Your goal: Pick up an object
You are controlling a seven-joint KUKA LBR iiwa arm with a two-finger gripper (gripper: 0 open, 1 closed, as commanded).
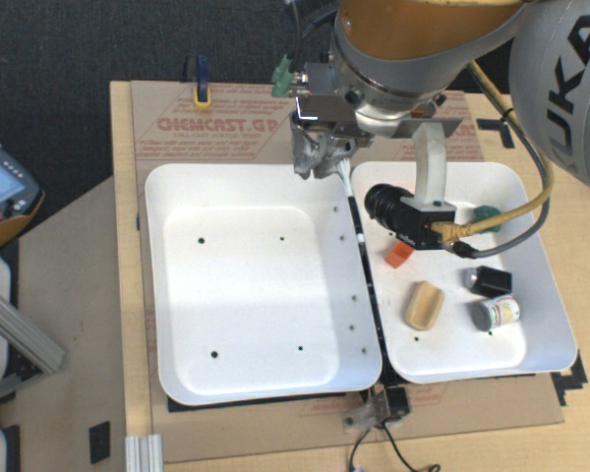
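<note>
Pick looks barely started, honestly. The gripper (320, 160) sits upper middle of the frame, over the top rim where the two bins meet; can't tell how the jaws stand. Candidates all lie lower right: wooden block (424, 306), orange piece (400, 255), black cap (491, 281), small bottle (498, 313).

The grey arm (560, 77) reached in from the upper right, its orange band (423, 8) sitting broad above the wrist. The wrist pointed downward, carrying the hand (320, 160) low beneath it. A black cylindrical fitting (403, 219) with a tan hose (511, 214) hung off the wrist's side. The hand's metal parts looked blurred.
</note>
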